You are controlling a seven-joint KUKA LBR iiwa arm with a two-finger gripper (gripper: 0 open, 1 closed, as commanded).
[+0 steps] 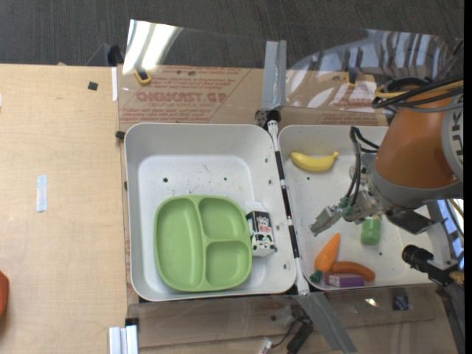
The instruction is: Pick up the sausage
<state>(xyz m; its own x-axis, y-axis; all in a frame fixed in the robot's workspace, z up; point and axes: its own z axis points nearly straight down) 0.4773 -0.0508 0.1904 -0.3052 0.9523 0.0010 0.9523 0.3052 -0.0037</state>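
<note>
Grey arm comes in from the right, orange band bulking large above the wrist, wrist bent down and leftward. Gripper [330, 218] hangs low at its end, pointing left (finger detail too blurred and small to read).

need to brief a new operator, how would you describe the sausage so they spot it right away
Look in the right-hand white bin, at its near edge. The sausage lies flat there, a reddish-brown link just right of the upright orange carrot and just above a purple item.
</note>
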